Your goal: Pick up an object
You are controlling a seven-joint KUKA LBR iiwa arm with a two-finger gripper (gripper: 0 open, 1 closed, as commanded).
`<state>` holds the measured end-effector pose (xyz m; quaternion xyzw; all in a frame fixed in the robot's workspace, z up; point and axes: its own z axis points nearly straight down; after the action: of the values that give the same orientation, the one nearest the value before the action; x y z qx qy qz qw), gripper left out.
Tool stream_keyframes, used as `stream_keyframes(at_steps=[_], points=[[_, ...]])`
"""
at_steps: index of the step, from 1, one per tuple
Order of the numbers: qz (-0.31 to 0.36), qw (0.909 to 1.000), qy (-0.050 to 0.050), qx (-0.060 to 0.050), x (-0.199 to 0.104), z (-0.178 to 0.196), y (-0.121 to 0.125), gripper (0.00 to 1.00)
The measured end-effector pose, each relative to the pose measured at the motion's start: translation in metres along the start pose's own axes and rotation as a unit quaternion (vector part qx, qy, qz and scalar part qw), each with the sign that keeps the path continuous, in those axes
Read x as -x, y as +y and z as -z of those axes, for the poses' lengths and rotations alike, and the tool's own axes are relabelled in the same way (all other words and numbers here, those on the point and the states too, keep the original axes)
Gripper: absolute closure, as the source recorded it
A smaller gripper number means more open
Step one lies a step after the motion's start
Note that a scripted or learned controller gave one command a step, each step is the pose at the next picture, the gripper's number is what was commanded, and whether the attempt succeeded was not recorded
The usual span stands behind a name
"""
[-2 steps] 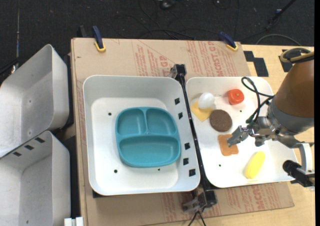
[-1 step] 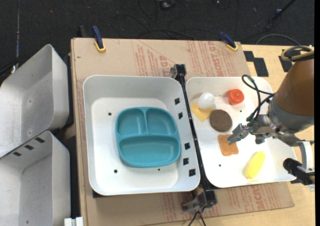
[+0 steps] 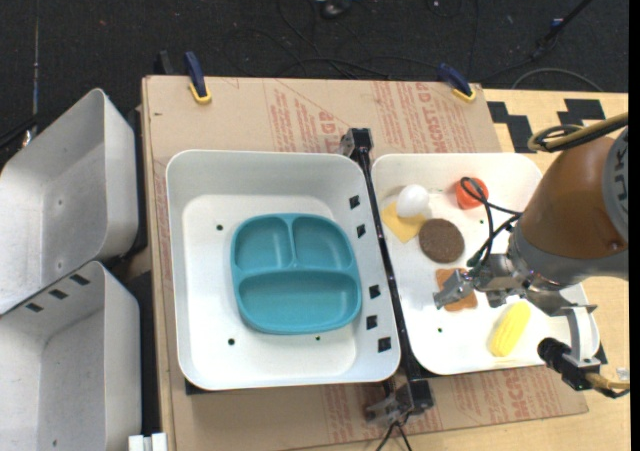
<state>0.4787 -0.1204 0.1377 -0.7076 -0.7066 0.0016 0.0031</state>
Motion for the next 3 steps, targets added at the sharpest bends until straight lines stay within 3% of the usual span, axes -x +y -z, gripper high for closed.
stream_keyframes(at_steps=[1,2,3], points=[[-0.001,1.0,-0.001,0.001,0.0,-0.048,0.0,0.0],[-0.001,1.0,-0.001,0.003,0.0,-0.036,0.0,1.0],[0.001,1.0,-0.002,0.005,0.003,0.007,0.0,1.0]])
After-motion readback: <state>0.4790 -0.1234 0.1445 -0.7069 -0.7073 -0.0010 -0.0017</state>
